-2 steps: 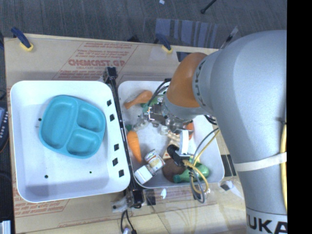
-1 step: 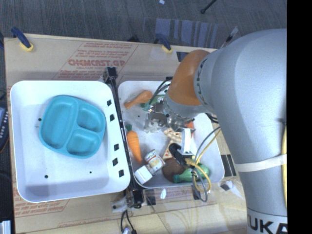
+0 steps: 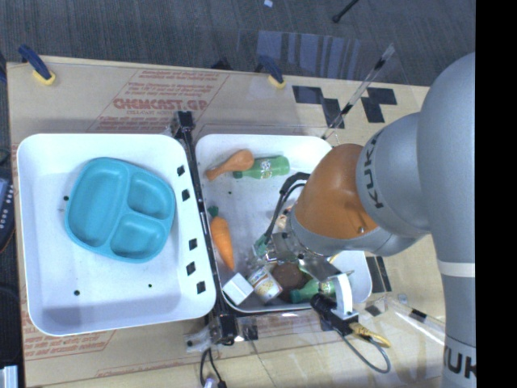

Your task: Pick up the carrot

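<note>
The carrot point(image 3: 222, 242), orange with a green tip, lies along the left wall of the right bin point(image 3: 242, 208), pointing toward the near edge. My gripper point(image 3: 275, 272) hangs low over the near part of that bin, to the right of the carrot and slightly nearer the front, under the orange wrist band point(image 3: 333, 196). Its lower end sits among a cluster of small items, and the carrot lies apart from it.
The right bin also holds a chicken drumstick point(image 3: 229, 165) and a green bottle point(image 3: 267, 167) at the back, plus a white box point(image 3: 237, 288), a can point(image 3: 263, 282) and a brown item point(image 3: 288, 276) at the front. A blue sectioned plate point(image 3: 119, 208) rests in the left bin point(image 3: 48, 281).
</note>
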